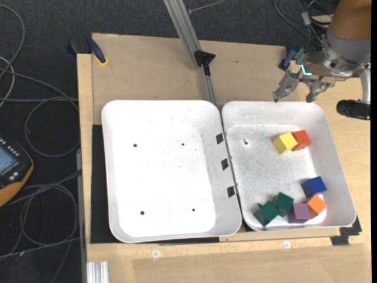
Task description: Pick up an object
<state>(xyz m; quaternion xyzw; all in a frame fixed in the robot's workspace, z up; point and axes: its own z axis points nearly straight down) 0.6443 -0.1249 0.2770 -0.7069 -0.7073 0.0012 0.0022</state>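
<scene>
Camera view from above. The end effector point(298, 91) hangs over the far rim of the right bin point(330, 134), its 2 fingers point(284, 89) spread apart with nothing between them. Below it in the picture, nearer the viewer, a yellow block point(285, 142) touches a red block point(301, 139) inside the same bin. Farther below, at the bin's near corner, lie 6 more blocks in a cluster: a blue block point(314, 186), an orange block point(317, 204), a purple block point(300, 211) and 2 green blocks point(275, 207). The left bin point(118, 175) sits well to the end effector's left in the picture, beside the right bin. Both bins rest on the wooden surface point(147, 63).
</scene>
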